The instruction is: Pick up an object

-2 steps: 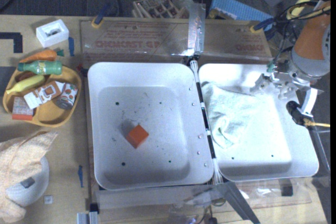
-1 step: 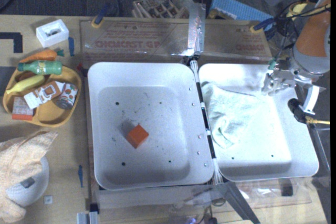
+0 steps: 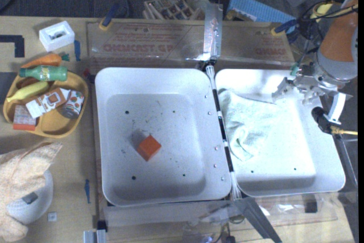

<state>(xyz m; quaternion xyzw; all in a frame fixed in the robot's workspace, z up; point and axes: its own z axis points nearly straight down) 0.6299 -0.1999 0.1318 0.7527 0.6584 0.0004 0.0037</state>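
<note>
Grey arm (image 3: 340, 60) with rounded casing; broad orange band (image 3: 339, 40) above wrist; pale metal gripper (image 3: 287, 87) with bracket-like frame; black cables looped near wrist; yellow cable alongside; small teal mark near gripper mount.

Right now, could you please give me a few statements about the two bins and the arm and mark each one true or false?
1. An orange block lies in the left bin. True.
2. A pale cloth lies in the right bin. True.
3. The gripper is over the left bin. False: it is at the right bin's upper right part.
4. The cloth covers the block. False: they are in separate bins.
5. The yellow bowl sits between the bins. False: it is left of both.
</note>
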